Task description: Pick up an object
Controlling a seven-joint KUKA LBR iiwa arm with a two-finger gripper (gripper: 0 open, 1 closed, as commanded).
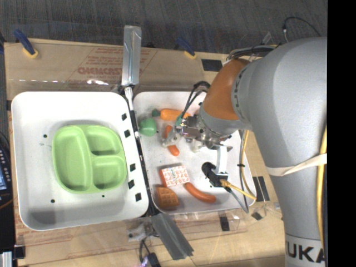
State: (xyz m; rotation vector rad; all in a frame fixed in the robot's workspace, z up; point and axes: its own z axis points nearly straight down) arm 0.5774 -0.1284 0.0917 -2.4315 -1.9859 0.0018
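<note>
Cardboard (100, 65) under bins reads "CHEMCAST"; arm (289, 127) marked "KUKA".

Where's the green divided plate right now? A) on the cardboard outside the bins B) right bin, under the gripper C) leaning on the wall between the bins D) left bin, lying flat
D: the green divided plate lies flat on the floor of the left bin, apart from the toy food and the gripper, which are in the right bin.
</note>
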